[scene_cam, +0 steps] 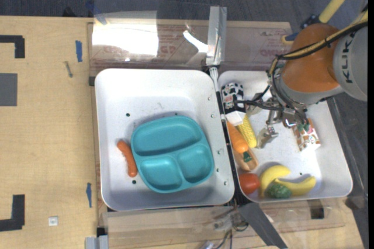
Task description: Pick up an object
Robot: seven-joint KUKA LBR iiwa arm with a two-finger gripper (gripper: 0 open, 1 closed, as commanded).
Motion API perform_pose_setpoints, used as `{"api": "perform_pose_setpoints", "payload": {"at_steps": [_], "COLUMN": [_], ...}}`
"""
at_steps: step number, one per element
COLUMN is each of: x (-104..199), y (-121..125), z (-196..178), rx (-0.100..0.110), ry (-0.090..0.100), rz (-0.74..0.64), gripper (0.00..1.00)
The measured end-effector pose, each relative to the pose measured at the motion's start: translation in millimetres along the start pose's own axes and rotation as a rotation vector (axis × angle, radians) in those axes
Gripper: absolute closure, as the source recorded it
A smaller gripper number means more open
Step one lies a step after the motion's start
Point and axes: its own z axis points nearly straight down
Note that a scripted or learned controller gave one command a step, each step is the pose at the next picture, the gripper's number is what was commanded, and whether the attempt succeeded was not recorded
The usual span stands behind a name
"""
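Note:
My gripper (269, 134) hangs over the middle of the right bin (333, 154), under the orange wrist band. A yellow corn cob (249, 131) and an orange carrot (236, 137) lie just to its left. A small red and white packet (307, 136) sits just to its right. Toward the front of the bin lie a yellow banana (290, 179), a green vegetable (279, 191) and a red tomato (249, 183). A black and white patterned item (232, 92) rests at the bin's back left corner. Nothing shows in the gripper's grasp.
The left bin (117, 96) holds a teal divided plate (170, 153) and an orange sausage (127, 158) beside it. A small bun-like item (248, 161) lies between carrot and tomato. The bin walls meet in a ridge (222, 125) at the centre. A clear panel (152, 37) stands behind the bins.

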Motion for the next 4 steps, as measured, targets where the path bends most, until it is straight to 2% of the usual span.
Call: {"api": "perform_pose_setpoints", "payload": {"at_steps": [1, 2, 3, 4], "x": [50, -43, 35, 54], "y": [4, -31, -120, -113], "z": [-1, -40, -3, 2], "rx": [-0.007, -0.008, -0.009, -0.013], "ry": [0.000, 0.001, 0.009, 0.003], "rz": [0.030, -0.071, 0.226, 0.338], "gripper": [0.00, 0.00, 0.00, 0.00]}}
